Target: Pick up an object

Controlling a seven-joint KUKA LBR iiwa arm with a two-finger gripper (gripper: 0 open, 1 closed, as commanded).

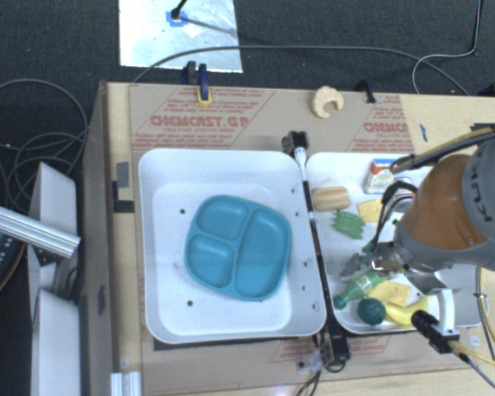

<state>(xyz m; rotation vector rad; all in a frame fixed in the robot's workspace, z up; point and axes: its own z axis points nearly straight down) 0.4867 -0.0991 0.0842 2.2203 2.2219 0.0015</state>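
Observation:
My gripper (368,264) hangs low in the right bin (346,167), under the arm's orange band (442,205). It sits just above a green bottle (356,288) lying near the bin's front. Around it are a green ball (371,310), a yellow banana (406,313) and a yellow block (389,291). Farther back lie a tan bread roll (330,197), a green leafy piece (347,223), a yellow wedge (369,211) and a red and white box (380,176). The arm hides the bin's right part.
The left bin (161,221) holds a blue divided plate (237,247). A croissant-shaped toy (327,101) and a blue and yellow clamp (200,81) lie on the cardboard behind the bins. Cables run along the floor at the left and back.

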